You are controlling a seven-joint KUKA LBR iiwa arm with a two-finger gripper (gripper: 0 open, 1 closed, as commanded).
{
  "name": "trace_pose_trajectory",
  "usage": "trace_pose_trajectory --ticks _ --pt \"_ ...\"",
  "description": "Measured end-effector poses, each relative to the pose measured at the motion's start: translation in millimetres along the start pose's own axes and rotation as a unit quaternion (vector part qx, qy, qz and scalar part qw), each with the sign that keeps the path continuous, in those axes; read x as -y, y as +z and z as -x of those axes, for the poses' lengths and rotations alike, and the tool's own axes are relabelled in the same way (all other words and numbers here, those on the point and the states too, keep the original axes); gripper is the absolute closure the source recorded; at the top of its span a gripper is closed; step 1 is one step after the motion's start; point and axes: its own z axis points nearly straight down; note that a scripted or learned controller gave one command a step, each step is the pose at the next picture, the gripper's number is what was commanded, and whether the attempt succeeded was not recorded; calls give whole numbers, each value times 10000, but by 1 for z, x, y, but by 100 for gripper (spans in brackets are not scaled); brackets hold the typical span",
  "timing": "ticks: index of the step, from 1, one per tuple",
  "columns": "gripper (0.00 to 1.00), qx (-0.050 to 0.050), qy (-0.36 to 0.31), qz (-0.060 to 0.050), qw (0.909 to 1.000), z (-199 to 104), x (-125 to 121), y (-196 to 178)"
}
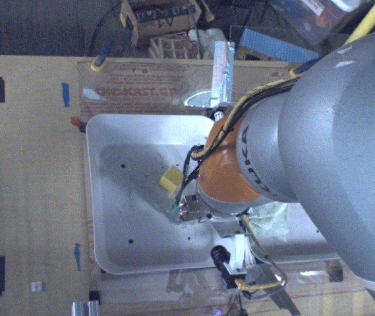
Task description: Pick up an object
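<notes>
- Arm (319, 130): grey, with an orange band (223, 176) above the wrist; reaches in from the right of the camera view and hangs over the right part of the white bin, hiding much of it
- Pincer (183, 209): low over the bin floor, below the orange band, seen as a small metal head pointing left; whether it is wide, narrow or holding anything cannot be told, since the wrist covers it
- Yellow block (171, 178): lies on the bin floor just above and a little left of the pincer, near it; contact cannot be told
- Small green piece (174, 207): right at the left edge of the pincer, too small to make out
- White bin (92, 176): shallow, with rounded corners; its bare floor spreads left of the pincer, with a few dark specks
- Pale green crumpled thing (271, 220): to the right of the pincer, partly under the arm
- Cables (240, 255): black and white, with a black plug, below the pincer by the bin's near rim
- Wooden bench (29, 196): well left of the pincer, with blue tape strips and black corner marks
- Cardboard box (157, 12): far above the pincer, beyond the bench
</notes>
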Motion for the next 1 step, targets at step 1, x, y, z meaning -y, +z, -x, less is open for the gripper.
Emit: trace_pose_trajectory --ticks 1 --pt "100 2 570 1 9984 -2 -11 12"
